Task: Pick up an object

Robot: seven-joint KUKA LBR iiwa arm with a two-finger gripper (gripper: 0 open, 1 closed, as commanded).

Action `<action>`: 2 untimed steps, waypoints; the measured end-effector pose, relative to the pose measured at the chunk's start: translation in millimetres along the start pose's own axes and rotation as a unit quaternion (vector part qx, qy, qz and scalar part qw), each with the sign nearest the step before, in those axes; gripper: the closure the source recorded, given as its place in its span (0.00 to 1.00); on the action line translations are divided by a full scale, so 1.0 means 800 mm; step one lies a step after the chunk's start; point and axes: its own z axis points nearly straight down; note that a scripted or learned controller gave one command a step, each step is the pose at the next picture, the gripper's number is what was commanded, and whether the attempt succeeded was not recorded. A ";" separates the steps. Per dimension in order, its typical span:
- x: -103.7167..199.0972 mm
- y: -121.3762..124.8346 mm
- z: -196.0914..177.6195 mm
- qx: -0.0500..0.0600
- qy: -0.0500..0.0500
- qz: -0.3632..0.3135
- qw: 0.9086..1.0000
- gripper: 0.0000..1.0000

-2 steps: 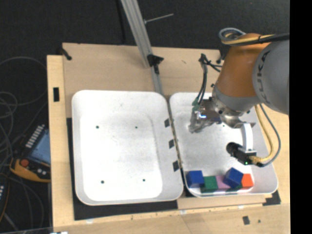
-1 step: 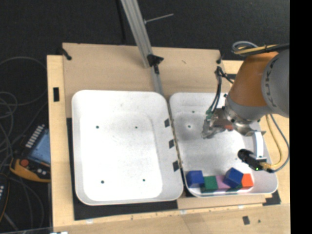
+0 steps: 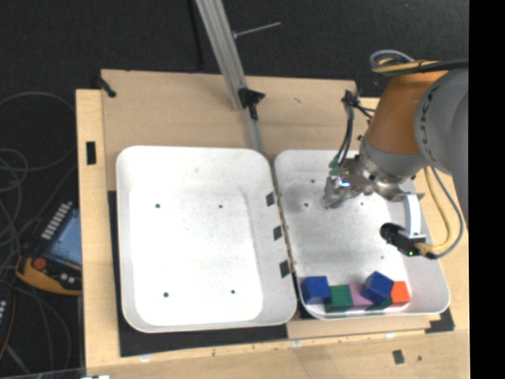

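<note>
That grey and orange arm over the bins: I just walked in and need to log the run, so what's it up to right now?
The arm reaches in from the right, with its gripper over the far part of the right bin. The blocks sit in a row along that bin's near edge: a blue block, a green block, a pink block, a second blue block and an orange block. The gripper is well away from them, so nothing looks picked up yet.

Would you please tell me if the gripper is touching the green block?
Apart. The camera view shows the gripper near the right bin's far end, bare floor separating it from the green block.
</note>
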 end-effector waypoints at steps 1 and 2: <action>0.082 0.043 -0.108 -0.004 0.001 -0.003 1.000 1.00; -0.028 0.028 -0.169 -0.002 -0.003 0.005 1.000 1.00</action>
